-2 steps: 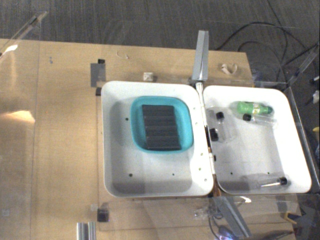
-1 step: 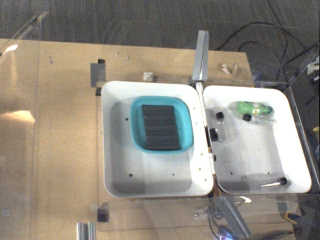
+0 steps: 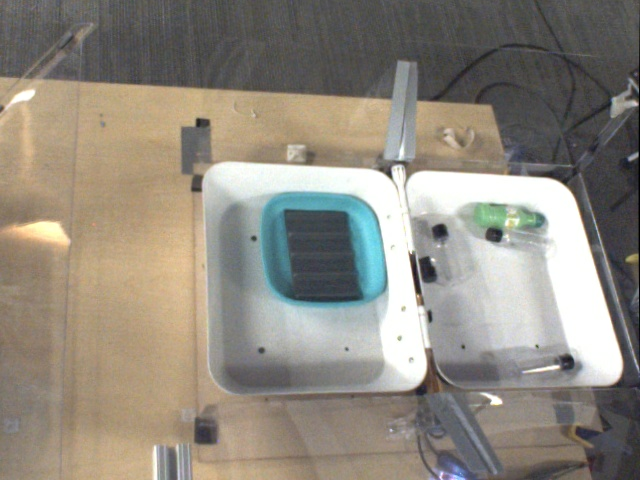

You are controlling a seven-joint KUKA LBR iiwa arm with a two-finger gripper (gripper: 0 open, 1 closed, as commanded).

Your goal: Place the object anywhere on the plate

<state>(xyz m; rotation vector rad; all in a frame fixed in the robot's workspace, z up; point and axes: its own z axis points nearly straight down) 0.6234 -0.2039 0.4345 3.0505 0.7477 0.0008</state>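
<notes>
The bench [image 3: 110, 298] is pale wood, with two white bins side by side on it. The left bin [image 3: 235, 358] holds a teal plate [image 3: 372, 243] with a dark ribbed pad [image 3: 320, 256] lying flat across its middle. The right bin [image 3: 520, 308] holds a clear bottle with a green label [image 3: 503, 218], on its side near the far wall, well apart from the plate. Small dark bits lie nearby: two caps [image 3: 439, 231] by the divider and a thin stick [image 3: 550, 367] near the front right corner. As for the gripper, I cannot tell how it stands.
</notes>
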